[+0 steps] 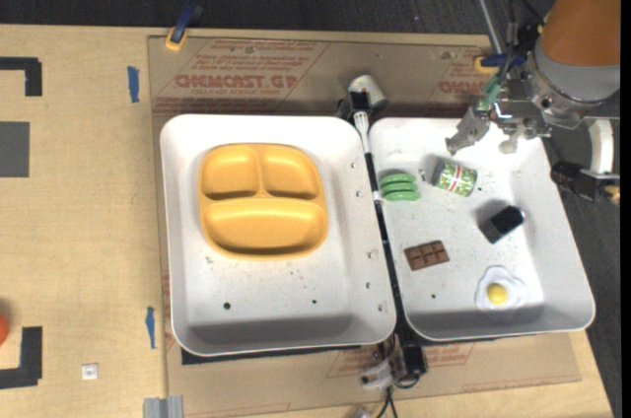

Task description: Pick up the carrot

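I cannot pick out the carrot for certain: small orange-red blob (pixel 3 329), cut off at bench's 8 o'clock. Farther, in shallow white plastic right bin (pixel 567 248), green-white can (pixel 455 177); just beyond at 12 o'clock, grey two-finger gripper (pixel 483 142) spread wide, holding nothing.

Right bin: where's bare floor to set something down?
In the right bin, bare floor lies between the chocolate bar and the black block, and along the near wall left of the fried egg. It is crowded at the far end: green coil, can and gripper cluster there.
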You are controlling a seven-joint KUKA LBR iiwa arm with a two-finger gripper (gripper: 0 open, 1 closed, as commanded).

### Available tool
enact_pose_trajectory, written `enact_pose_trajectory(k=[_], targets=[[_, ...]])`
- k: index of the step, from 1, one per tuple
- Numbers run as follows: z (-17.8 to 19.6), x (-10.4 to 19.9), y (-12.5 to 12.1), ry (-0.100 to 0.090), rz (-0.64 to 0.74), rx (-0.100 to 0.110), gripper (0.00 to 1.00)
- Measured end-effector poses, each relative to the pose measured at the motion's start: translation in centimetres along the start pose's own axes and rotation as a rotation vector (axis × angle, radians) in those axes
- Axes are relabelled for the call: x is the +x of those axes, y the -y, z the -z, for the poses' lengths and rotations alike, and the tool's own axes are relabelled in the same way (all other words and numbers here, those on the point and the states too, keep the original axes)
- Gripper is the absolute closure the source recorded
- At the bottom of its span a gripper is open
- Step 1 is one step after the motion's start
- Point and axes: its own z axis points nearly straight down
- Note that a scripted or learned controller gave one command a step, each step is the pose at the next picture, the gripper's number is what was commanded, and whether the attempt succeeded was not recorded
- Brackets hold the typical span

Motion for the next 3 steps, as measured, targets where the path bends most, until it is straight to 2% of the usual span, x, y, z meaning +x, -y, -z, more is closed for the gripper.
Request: enact_pose_trajectory(k=[1, 2, 3], targets=[[-6.4, 8.1, 2.6, -0.001, -0.023, 0.002, 0.0], [-6.4, 13.7, 6.8, -0.001, 0.137, 0.002, 0.0], [-12.2, 18.9, 7.2, 0.005, -0.062, -0.023, 0.0]])
